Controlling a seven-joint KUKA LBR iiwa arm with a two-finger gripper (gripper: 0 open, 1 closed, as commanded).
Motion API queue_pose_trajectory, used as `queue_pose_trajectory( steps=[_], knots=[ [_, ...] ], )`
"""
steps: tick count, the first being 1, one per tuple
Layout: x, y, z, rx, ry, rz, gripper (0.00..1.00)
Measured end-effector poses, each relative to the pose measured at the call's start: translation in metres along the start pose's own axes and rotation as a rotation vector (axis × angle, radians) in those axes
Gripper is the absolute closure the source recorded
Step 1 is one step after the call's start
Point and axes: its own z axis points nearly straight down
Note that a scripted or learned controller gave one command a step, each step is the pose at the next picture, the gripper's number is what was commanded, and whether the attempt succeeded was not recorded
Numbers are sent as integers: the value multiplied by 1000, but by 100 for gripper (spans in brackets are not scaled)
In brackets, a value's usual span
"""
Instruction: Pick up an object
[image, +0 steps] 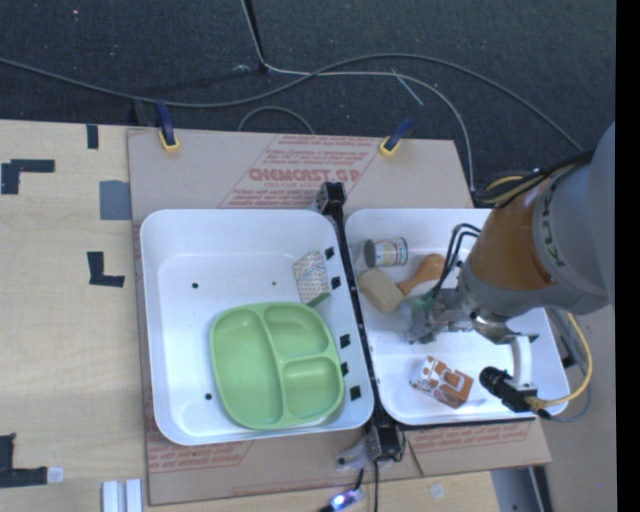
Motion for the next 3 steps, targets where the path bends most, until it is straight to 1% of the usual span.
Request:
queue_pose_trajectory(
  steps=[1, 2, 3],
  knots=[
    [-1, -3, -41, 1, 3, 0, 100],
    [1, -5, -103, -3, 1, -1, 100],
    [2, -14, -159, -3, 1, -1, 100]
  ],
)
